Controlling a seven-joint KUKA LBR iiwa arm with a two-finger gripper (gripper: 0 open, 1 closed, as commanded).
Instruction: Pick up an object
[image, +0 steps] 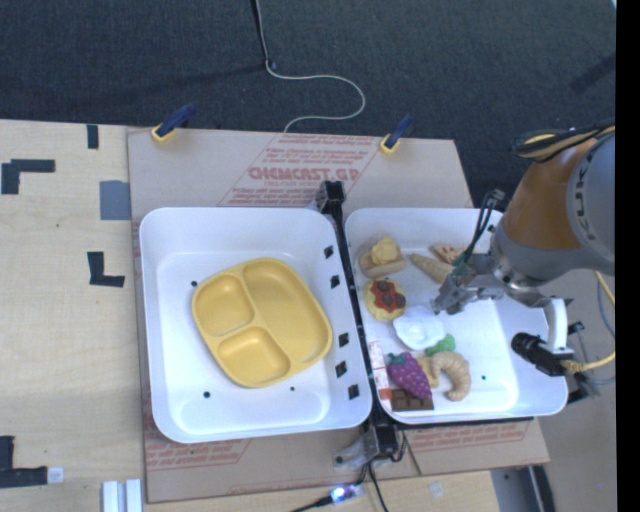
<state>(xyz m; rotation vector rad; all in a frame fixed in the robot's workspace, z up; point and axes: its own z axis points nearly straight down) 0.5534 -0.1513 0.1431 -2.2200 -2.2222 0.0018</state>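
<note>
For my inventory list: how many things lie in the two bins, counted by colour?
Yellow: 1, the tray in the left bin
Tan: 3, bun, bread, croissant
Red: 1, pizza
White: 1, white piece
Green: 1, green piece
Purple: 1, grapes
Brown: 1, chocolate
Total: 9

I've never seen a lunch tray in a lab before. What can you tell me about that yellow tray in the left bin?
The yellow tray looks like smooth plastic, a rounded plate moulded into three compartments, none holding anything. It lies flat, right side up, turned at a slant, on the floor of the left bin, about in the middle. It appears to touch only the bin floor; the gripper is over the right bin.
</note>
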